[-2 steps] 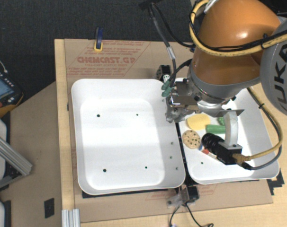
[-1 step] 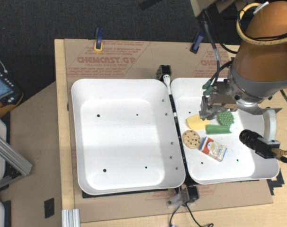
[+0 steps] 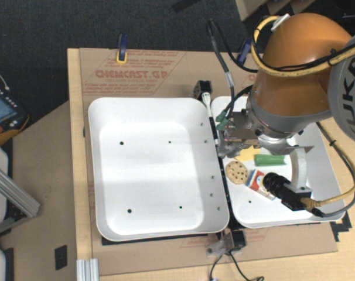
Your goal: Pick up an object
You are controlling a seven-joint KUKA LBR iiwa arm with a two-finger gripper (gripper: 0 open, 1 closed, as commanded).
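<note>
Over the right bin [image 3: 324,206], I see the gripper [image 3: 235,139] low near the bin's 9 o'clock wall; its finger state I cannot tell. 1 green block [image 3: 269,160] lies at 4 o'clock from it, long axis 3-to-9, beside a round cookie [image 3: 236,171].

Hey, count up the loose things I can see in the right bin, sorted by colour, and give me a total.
Green: 1, a block
Yellow: 1, a piece
Tan with dark dots: 1, a disc
Red and white: 1, a packet
Total: 4 in view; the arm hides much of the right bin, so more may lie under it.
</note>
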